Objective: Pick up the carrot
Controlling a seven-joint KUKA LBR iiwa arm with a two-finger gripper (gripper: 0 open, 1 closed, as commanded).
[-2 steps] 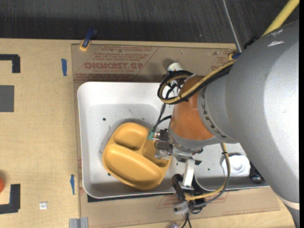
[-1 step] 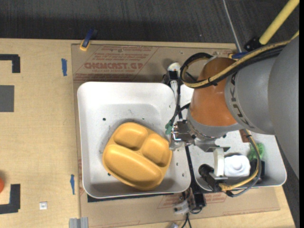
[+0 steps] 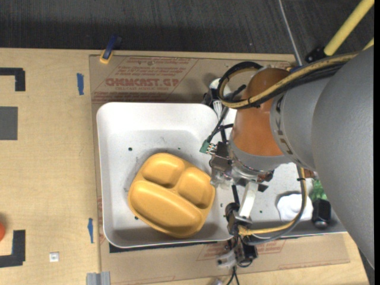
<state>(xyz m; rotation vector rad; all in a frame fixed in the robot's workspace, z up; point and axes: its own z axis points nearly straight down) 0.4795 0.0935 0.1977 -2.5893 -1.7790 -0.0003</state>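
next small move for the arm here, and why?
Probably lift and pull back to the right to clear the view. The arm hangs over the seam between the bins and covers most of the right bin. The left bin holds a yellow bread-like lump; nothing carrot-shaped is visible. An orange sliver sits at the far left edge, unidentifiable.

Count, by kind:
- White bins: two. Left bin at frame centre-left; right bin at lower right, mostly covered by arm.
- Yellow lumpy object: one, lower half of left bin.
- Robot arm: one, right side of frame.
- White object: one, lower right.
- Green object: one, lower right, partly hidden.
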